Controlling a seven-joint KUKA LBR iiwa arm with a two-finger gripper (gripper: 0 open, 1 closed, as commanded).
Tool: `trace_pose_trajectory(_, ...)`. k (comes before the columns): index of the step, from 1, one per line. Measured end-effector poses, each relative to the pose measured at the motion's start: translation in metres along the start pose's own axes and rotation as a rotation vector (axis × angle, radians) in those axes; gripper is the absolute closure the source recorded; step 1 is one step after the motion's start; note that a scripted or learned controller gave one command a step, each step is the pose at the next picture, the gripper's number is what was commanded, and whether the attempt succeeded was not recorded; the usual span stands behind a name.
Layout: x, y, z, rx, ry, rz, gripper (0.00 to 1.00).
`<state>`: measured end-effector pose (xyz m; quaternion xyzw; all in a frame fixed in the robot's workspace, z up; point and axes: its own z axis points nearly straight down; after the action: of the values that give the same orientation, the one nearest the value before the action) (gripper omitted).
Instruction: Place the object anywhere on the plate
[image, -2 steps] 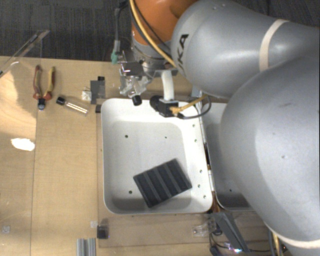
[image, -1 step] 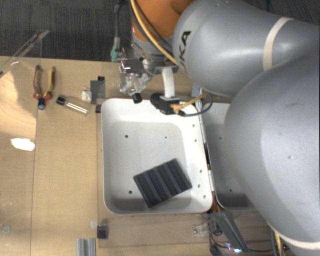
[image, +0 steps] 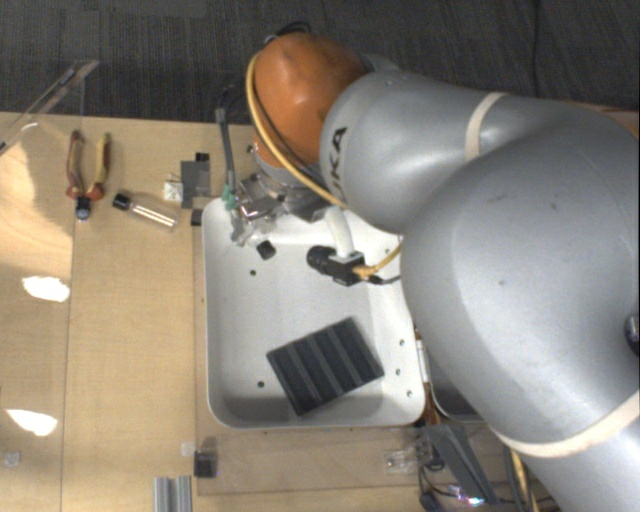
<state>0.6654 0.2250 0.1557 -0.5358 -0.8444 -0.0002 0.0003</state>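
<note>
A dark ribbed rectangular plate lies tilted in the near half of the left white bin. A small black block sits at the far left of the bin floor. My gripper hangs over the bin's far left corner, just above and left of the block, and I cannot tell whether they touch. The large grey arm with its orange band covers the right side of the bin. A black plug on a yellow cable hangs from the wrist over the bin floor.
On the wooden bench left of the bin lie red-handled pliers, a small clear tube with a black cap and a black bracket. A small black block and a metal rail sit near the front edge.
</note>
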Motion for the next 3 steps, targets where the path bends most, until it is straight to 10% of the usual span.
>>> trace_pose_trajectory(1,-0.001,0.004,-0.056,-0.007,-0.002,-0.431,1.0)
trace_pose_trajectory(3,0.0,0.007,-0.08,-0.02,-0.003,-0.431,1.0)
